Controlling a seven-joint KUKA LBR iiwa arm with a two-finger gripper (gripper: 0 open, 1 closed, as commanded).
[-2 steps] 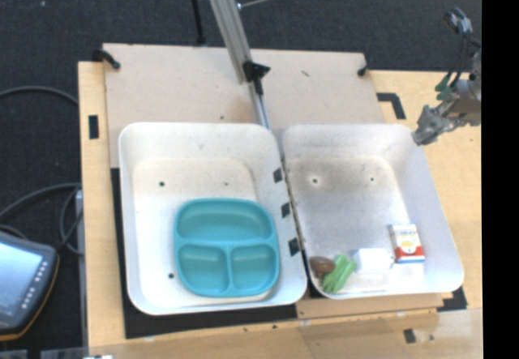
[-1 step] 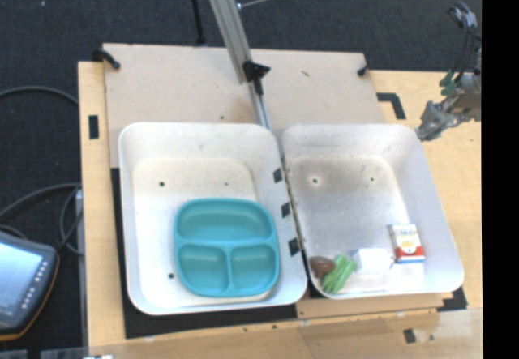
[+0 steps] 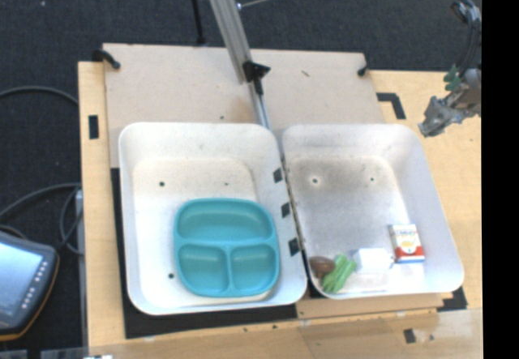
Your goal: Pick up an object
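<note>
Gripper [image 3: 442, 116] at 3 o'clock, its state unclear; teal divided plate [image 3: 227, 247] at 7; small carton [image 3: 406, 242] at 5.

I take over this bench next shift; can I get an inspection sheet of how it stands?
Surface: wooden bench bearing left bin and right bin, side by side.
Job's things: teal tray in the left bin; brown lump, green item, white packet and small box along the right bin's near edge.
Clutter: nothing seen.
Hand: hand beyond the right bin's far right corner, apart from everything; fingers too small to judge.
Cables: black cables on the floor, left.
Surroundings: dark carpet, metal pole, pendant lower left.
</note>
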